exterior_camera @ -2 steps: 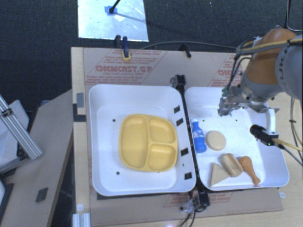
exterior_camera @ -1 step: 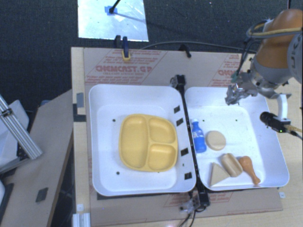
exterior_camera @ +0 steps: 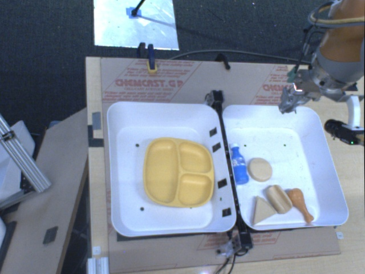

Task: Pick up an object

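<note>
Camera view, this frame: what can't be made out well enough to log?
- Claw: small and blurred above the right white bin's far rim; its opening is unreadable.
- Grey arm with orange band: cut off by the top and right edges.
- Small blue bottle: label too small to read.
- Tan triangular wedge: partly overlapped by the tan bread-like roll; contact with the brown drumstick-shaped piece unclear.

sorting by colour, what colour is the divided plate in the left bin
Yellow; the divided plate shows best in the camera view.
</note>
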`<state>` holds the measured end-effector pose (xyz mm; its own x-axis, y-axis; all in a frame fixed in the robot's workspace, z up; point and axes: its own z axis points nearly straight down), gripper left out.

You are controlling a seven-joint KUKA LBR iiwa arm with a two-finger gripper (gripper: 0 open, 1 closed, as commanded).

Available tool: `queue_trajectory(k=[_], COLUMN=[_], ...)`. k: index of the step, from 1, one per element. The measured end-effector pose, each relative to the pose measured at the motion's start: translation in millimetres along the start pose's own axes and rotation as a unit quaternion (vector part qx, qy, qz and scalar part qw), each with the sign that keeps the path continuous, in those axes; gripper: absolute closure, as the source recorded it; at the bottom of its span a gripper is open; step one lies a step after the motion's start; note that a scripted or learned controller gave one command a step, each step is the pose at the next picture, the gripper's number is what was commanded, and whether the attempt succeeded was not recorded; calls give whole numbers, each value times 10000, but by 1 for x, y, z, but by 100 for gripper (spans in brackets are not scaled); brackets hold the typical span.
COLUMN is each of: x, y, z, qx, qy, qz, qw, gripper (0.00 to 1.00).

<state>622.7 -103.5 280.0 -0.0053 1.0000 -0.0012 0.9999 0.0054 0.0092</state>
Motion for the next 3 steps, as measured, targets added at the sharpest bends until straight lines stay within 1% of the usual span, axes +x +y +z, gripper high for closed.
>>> queue_trajectory(k=[1, 2, 3], x=[61, 114, 167], y=[2, 1, 5], z=[17, 38, 53], qx=[37, 43, 45], qy=[16, 17, 18], qz=[-21, -19, -22], qw=[10000, 10000, 10000], gripper=[100, 100, 100])
